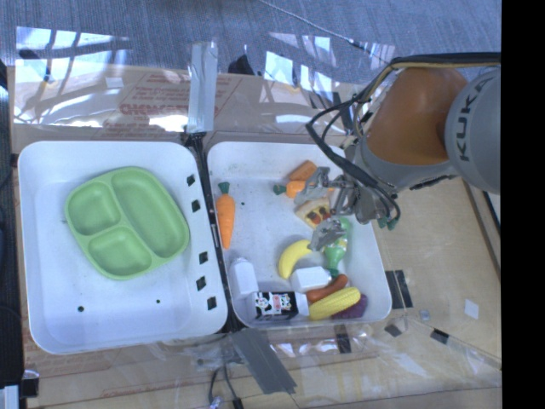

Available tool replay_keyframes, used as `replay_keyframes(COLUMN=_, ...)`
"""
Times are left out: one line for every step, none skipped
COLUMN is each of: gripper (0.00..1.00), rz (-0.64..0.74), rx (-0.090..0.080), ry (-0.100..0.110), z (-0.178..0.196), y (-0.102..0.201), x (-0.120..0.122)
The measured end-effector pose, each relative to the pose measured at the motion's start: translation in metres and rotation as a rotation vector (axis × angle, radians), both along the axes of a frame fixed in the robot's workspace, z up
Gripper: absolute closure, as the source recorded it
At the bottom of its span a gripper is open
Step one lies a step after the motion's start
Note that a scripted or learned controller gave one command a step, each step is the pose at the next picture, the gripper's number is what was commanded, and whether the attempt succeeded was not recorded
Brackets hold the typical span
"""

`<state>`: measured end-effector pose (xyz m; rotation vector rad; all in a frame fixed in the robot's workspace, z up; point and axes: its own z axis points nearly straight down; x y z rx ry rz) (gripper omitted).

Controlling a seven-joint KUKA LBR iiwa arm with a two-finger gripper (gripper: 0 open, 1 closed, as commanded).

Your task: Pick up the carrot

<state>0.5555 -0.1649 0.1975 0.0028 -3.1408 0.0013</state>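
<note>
The carrot, orange with a green top, lies lengthwise in the right bin, close against its left wall with the green end pointing to the back. My gripper hangs over the right half of the same bin, well to the right of the carrot. It is open, with one finger to the back and the other toward the front. Below the gap lies a yellowish toy food piece, not the carrot. Nothing is held.
The right bin also holds a small orange piece, a banana, a green toy, a white bottle, a milk carton and a yellow-and-red toy. A green divided plate sits in the left bin.
</note>
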Motion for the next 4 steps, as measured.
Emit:
replay_keyframes(gripper=0.0, rz=-0.258, rx=0.001, ry=0.003, z=-0.098, y=-0.009, x=0.051)
replay_keyframes(gripper=1.0, rz=-0.248, rx=0.0, ry=-0.005, z=-0.085, y=-0.007, x=0.054)
replay_keyframes(gripper=1.0, rz=-0.229, rx=0.005, ry=-0.013, z=0.001, y=0.114, x=0.084)
replay_keyframes(gripper=1.0, rz=0.01, rx=0.001, ry=0.001, z=-0.106, y=0.052, x=-0.033)
